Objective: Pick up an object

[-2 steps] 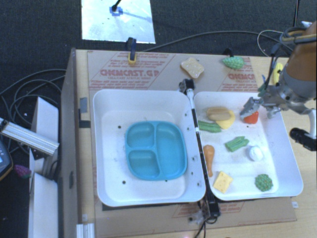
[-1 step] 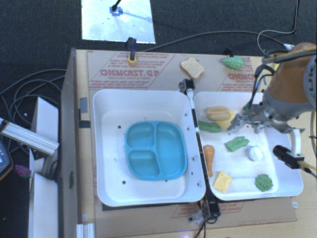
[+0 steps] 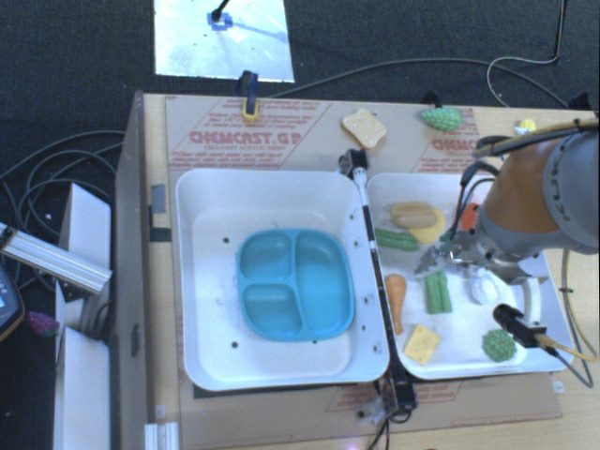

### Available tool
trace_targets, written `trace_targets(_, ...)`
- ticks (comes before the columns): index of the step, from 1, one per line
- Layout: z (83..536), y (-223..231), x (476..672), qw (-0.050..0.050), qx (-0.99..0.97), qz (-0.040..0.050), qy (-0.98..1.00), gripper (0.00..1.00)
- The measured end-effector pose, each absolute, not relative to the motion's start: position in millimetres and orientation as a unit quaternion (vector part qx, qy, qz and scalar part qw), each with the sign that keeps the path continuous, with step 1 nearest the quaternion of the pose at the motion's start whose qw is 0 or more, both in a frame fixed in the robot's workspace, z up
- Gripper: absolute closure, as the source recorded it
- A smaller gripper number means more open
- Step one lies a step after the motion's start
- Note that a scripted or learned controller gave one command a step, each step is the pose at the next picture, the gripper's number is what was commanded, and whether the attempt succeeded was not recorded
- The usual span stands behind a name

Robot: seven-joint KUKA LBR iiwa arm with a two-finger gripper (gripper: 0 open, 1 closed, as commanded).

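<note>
Pincer (image 3: 444, 259), camera view: I read it over the middle of the right bin (image 3: 469, 367), at the end of the grey arm (image 3: 548, 200) that comes in from the right edge. I cannot tell how far it is open or whether it has hold of anything, because its metal parts blur together against the white floor of the bin.

Nearest thing to it: a green stick (image 3: 437, 292), lying flat on the bin floor. Its long axis runs up-down in the picture and its upper end is just beside the pincer. Whether the two touch I cannot tell.

Other contents, right bin:
- an orange carrot (image 3: 397, 300) just left of the green stick, thin end toward the front
- a yellow block (image 3: 421, 342) near the front wall
- a broccoli head (image 3: 499, 345) at the front right
- a white lump (image 3: 483, 290) right of the stick, close under the arm
- a tan bread roll (image 3: 415, 216) toward the back, with a green pod (image 3: 397, 240) just in front of it

Left bin (image 3: 211, 223): one blue divided plate (image 3: 295, 282), flat, about central.

On the table (image 3: 281, 125) behind the bins: a slice of toast (image 3: 364, 128) and a bumpy green thing (image 3: 442, 117), apart from each other.
</note>
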State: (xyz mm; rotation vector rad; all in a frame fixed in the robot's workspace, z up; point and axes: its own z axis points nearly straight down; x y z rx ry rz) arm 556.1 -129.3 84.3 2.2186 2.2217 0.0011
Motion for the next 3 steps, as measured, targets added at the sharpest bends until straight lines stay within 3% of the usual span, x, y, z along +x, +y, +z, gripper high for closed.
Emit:
trace_targets(1,84,-111,519.1,0.0,0.707,0.0002,0.707,0.0)
trace_targets(2,95,-111,520.3,0.001,0.707,0.0014,0.708,1.0)
trace_targets(3,185,-44,521.6,0.001,0.706,0.0013,0.708,1.0)
